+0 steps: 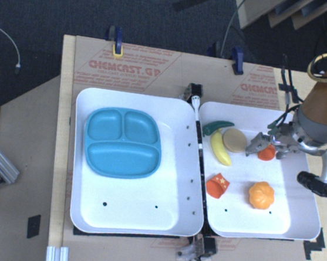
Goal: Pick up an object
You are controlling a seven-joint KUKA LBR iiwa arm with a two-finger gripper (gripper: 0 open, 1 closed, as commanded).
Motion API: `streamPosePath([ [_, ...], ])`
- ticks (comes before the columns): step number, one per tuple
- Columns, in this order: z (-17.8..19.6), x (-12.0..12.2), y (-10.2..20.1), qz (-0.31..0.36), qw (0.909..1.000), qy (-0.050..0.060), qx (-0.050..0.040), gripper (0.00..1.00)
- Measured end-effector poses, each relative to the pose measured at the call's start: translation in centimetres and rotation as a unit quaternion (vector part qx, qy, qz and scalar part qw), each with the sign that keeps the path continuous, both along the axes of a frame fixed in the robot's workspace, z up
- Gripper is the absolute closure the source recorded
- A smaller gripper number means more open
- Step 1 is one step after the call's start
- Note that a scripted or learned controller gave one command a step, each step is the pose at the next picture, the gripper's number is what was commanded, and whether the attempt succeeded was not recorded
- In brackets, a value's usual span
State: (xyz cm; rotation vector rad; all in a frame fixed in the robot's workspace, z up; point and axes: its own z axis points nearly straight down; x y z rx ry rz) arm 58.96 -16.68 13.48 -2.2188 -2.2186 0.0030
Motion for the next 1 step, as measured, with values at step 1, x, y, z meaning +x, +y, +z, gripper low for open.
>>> streamPosePath([
  [1,-5.19,-0.02,0.05,0.000,1.0000,0.000,-0.0001,0.00],
])
